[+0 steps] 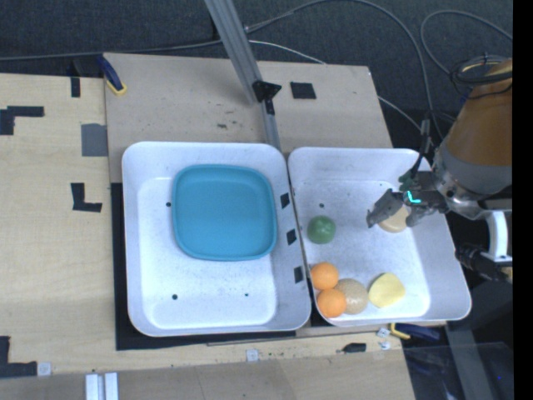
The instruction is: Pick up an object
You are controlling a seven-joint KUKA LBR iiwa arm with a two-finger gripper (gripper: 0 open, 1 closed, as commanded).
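Here the gripper (398,213) pinches a small tan object (396,218) over the right bin (433,257)
Green ball (321,229) lies at its nine o'clock; oranges (327,289) at seven

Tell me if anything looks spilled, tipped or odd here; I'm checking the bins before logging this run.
Nothing stands out. The blue plate lies flat in the left bin; the fruit sits loose in the right bin, with the hand over a pale object.

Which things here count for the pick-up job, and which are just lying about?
Job in hand:
- claw, shut on a small tan object in the right bin
- other candidates there: green ball, two orange balls, beige lump, yellow piece

Lying about:
- blue plate in the left bin
- cables
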